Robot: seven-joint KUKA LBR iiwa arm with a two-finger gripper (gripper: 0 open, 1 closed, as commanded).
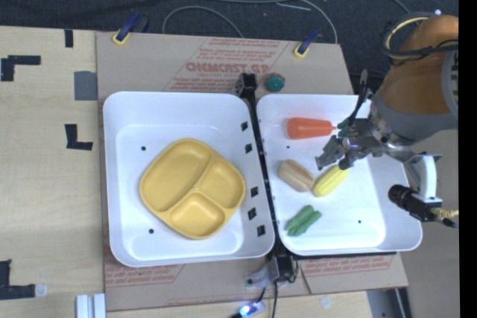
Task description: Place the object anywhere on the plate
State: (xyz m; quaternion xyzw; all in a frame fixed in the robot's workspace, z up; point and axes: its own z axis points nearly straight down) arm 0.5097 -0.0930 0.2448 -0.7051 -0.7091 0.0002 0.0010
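Four items crowd my tool (337,156), grip state unclear, over the corn (330,180); I risk nudging the bread roll (295,176).

You are looking down on two white bins side by side. The left bin (119,160) holds a yellow divided plate (192,188). The right bin (373,227) holds a carrot (308,128), a bread roll (295,176), a corn cob (330,180) and a green pod (302,221). The gripper (337,153) hangs just above the corn cob's upper end.
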